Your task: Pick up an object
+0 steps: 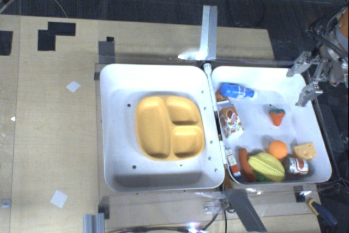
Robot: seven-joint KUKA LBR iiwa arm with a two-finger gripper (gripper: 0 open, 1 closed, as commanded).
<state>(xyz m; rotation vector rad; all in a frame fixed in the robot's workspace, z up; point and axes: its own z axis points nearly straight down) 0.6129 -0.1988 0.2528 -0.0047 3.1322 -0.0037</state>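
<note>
The pincer (308, 80) hangs at the far right corner of the right-hand shallow white plastic bin (256, 117), its two metal fingers spread apart with nothing between them. No one thing is singled out by the task; the candidates all lie in this bin. Nearest is the small red toy strawberry with a green top (277, 115), alone on bare floor, then the blue plastic bottle with a white cap (236, 91) by the far wall.

Along the near wall an orange ball (278, 149), a pale yellow cheese wedge (305, 150), a yellow-green toy corn cob (266, 166) and a small dark tin (297, 166) crowd together. A descent there risks fingers landing on two things and slipping. So close to the rim, the pincer could also strike the wall. The yellow divided plastic tray (168, 127) sits apart in the left white bin (114, 117).
</note>
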